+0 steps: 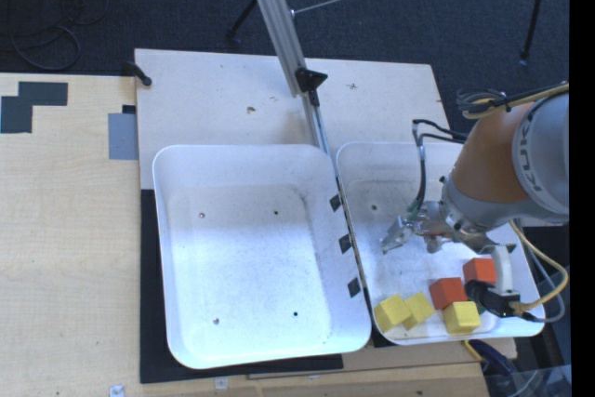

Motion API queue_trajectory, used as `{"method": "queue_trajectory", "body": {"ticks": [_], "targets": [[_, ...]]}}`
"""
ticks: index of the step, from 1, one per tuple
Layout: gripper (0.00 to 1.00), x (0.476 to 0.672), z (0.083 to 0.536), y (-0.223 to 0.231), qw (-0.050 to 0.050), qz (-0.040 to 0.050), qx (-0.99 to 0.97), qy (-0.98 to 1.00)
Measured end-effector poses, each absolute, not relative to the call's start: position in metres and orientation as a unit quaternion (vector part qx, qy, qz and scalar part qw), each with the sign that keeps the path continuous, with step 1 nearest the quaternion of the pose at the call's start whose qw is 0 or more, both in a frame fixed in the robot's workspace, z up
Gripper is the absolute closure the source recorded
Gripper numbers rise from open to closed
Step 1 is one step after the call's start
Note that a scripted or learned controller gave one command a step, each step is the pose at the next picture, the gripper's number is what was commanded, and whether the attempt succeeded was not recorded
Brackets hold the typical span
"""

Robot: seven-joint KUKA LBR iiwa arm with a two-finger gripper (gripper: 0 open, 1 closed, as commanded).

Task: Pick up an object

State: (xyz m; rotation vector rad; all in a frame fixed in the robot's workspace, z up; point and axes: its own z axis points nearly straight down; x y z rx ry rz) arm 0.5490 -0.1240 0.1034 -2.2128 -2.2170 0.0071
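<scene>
At the lower right of the frame, yellow blocks point(405, 310) and orange blocks point(448, 290) cluster along the right bin point(372, 172) near edge. Just above them hangs the gripper point(400, 235) — fingers spread, holding nothing — over bare bin floor.

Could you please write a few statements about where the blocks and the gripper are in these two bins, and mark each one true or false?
1. All the coloured blocks lie in the right bin. True.
2. The gripper is over the left bin. False: it is over the right bin, above its middle.
3. The yellow blocks lie near the right bin's near edge. True.
4. The gripper is holding an orange block. False: the orange blocks lie on the bin floor, apart from the gripper.
5. There are only yellow blocks. False: there are orange ones too.
</scene>
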Motion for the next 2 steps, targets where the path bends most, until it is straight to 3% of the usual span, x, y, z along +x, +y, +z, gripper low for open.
{"method": "queue_trajectory", "body": {"ticks": [1, 2], "targets": [[0.0, 0.602, 0.092, -0.1, 0.0, -0.0003, -0.706, -0.708], [0.0, 0.661, 0.091, -0.148, -0.002, -0.0001, -0.707, -0.708]]}}
